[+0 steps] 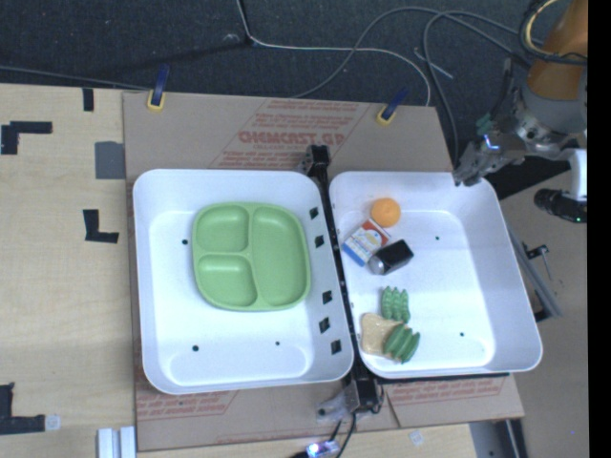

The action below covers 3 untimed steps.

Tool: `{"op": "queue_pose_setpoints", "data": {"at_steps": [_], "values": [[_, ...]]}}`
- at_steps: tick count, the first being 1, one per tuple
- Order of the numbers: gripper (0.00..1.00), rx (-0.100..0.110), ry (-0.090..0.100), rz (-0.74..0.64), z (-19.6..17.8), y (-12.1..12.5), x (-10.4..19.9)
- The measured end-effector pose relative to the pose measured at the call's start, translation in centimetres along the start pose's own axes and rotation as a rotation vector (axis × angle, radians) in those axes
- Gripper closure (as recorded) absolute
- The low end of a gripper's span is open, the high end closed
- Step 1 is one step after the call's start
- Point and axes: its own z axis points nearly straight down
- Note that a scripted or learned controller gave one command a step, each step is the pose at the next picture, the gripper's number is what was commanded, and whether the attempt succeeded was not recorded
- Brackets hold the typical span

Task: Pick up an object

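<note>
The right bin holds an orange ball, a small blue and white box, a black cylinder, a green ridged toy and a tan piece with a green pod. My gripper hangs over the right bin's far right corner, well apart from all of these. I see nothing held by it.
A green divided plate lies in the left bin. Black clips run along the seam between the bins. Cables trail across the dark surface behind the bench. The arm's orange band is at the upper right.
</note>
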Motion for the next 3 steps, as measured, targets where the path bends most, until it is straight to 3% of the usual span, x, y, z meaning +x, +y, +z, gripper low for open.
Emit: {"op": "queue_pose_setpoints", "data": {"at_steps": [1,3], "values": [[1.00,0.004,0.001,0.000,-0.3,0.0,0.0],[1.00,0.006,0.002,-0.004,0.5,0.3,10.4]]}}
